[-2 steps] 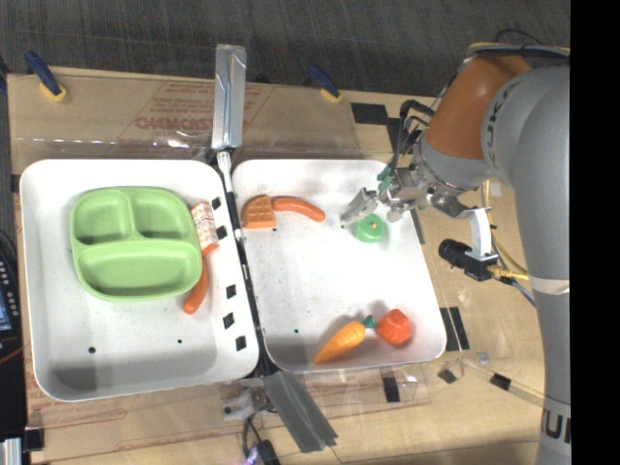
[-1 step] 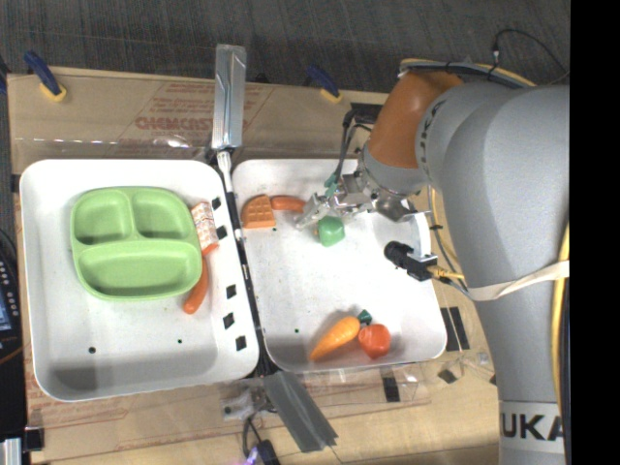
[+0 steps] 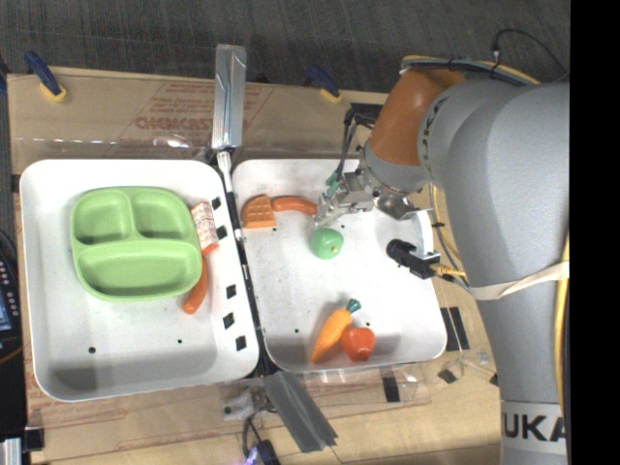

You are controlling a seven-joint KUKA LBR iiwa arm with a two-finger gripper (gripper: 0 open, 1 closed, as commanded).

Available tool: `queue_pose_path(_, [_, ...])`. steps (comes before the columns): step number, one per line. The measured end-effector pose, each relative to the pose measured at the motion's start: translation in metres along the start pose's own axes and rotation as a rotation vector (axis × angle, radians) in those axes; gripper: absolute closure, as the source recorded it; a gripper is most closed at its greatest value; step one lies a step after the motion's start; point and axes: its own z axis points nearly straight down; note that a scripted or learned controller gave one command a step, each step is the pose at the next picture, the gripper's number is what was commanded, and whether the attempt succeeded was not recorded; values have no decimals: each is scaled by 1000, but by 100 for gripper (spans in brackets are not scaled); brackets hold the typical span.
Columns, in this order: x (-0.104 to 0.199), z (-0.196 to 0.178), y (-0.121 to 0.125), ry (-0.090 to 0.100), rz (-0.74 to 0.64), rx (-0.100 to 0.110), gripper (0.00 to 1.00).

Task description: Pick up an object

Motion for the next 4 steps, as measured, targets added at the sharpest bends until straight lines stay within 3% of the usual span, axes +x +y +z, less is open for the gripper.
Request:
queue_pose_path(1, [0,0,0,0,0,0,0])
queue_pose_path(2, [12,7,-56,-1,-83,-5,0])
queue_pose_path(3, [12,-1,-56,0,-89,-1,100])
queue_pose_path(4, [100,-98,-16,-2,-175,-5,100])
